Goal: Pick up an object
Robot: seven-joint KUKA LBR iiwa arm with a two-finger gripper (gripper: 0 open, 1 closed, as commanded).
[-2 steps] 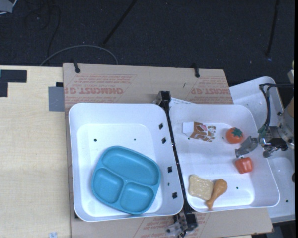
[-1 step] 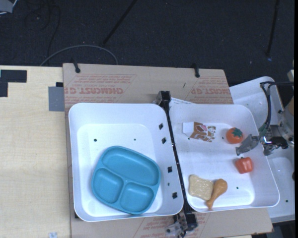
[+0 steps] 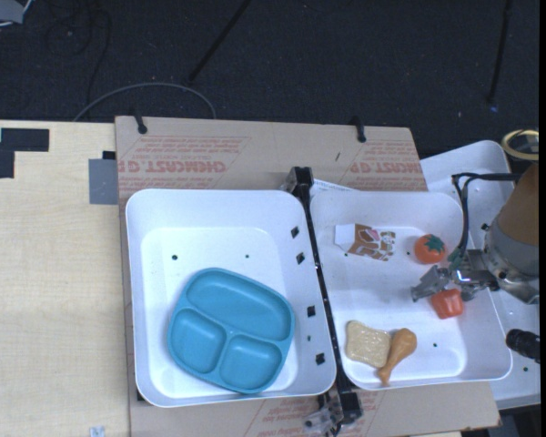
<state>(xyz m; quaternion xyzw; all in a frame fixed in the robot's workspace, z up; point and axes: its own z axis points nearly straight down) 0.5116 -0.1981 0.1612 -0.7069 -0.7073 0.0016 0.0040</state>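
the likeliest target is the small red-orange block-shaped toy (image 3: 447, 304) lying on the floor of the right shallow white plastic bin (image 3: 346, 209), near its right wall. the metal end effector (image 3: 439, 283) sits just above and touching or nearly touching it, reaching in from the right. whether it is open or closed on the toy i cannot tell; the metal parts blur together at this size. so the pick looks at the approach or grasp stage at best, with lifting left to do, and nothing visibly raised off the bin floor.

just beside, a round orange tomato-like toy (image 3: 429, 248) rests toward the bin's far side. a small printed white packet (image 3: 368, 241) lies further left. near the front lie a tan bread-slice toy (image 3: 368, 343) and a brown drumstick toy (image 3: 398, 350), touching. the left white bin (image 3: 155, 209) holds a blue three-compartment plastic tray (image 3: 229, 330).
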